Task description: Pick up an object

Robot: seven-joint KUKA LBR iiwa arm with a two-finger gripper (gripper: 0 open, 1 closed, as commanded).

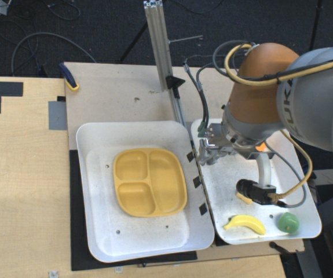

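**Ann:** What was in the right bin [227,175] in the camera view?

**Ben:** A banana [245,223] lay at 6 o'clock, close to the front wall. A green fruit [288,222] sat at 5 o'clock, near the banana but not touching it.

**Ann:** Where was the gripper [209,148]?

**Ben:** At 10 o'clock in that bin, by the wall and well apart from both. I could not tell if it was spread or closed.

**Ann:** Which one looked easier to pick up?

**Ben:** The banana, I think. It looked light and long. I would pinch it across its fat middle, not at the thin ends. The green fruit looked round and smooth, so it might roll or slip out.

**Ann:** And the left bin [97,172]?

**Ben:** A yellow plate [150,181] lay in its middle. It looked stiff, flat and wide, so only its rim could be pinched.
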